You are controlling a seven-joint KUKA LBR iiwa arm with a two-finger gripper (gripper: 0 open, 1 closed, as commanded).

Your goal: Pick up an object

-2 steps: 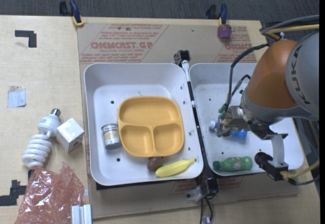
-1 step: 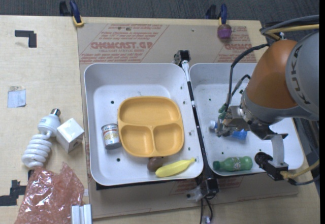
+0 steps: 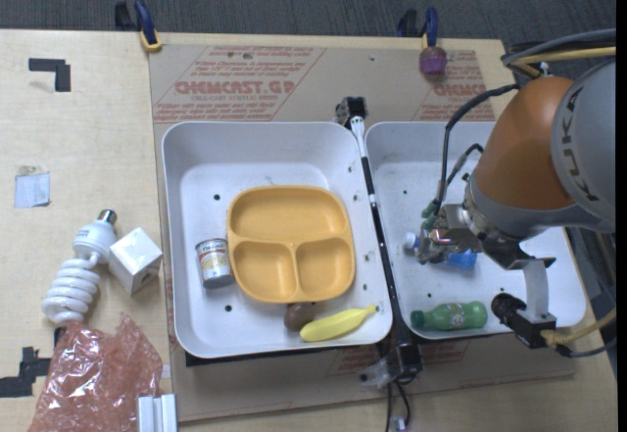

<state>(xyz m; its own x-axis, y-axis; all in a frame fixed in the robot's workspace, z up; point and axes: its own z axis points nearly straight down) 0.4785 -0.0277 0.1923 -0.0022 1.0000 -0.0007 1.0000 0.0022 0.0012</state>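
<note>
My gripper [image 3: 434, 244] is low in the right bin [image 3: 402, 175], near its middle, under the grey and orange arm [image 3: 529, 166]. A small blue object [image 3: 463, 260] lies right beside the gripper's tip, partly hidden by the wrist; whether it is held cannot be made out. A green bottle [image 3: 451, 315] lies on its side at the front of the same bin. The left bin [image 3: 186, 185] holds a yellow divided plate [image 3: 291, 242], a small can [image 3: 212, 262], a yellow banana [image 3: 338, 322] and a brown item [image 3: 299, 315] next to it.
Left of the bins on the bench lie a spiral light bulb [image 3: 76, 273], a white cube [image 3: 135, 259] and a crumpled reddish plastic bag [image 3: 93, 376]. A purple knob [image 3: 433, 59] sits behind the right bin. Cables run along the divider between the bins.
</note>
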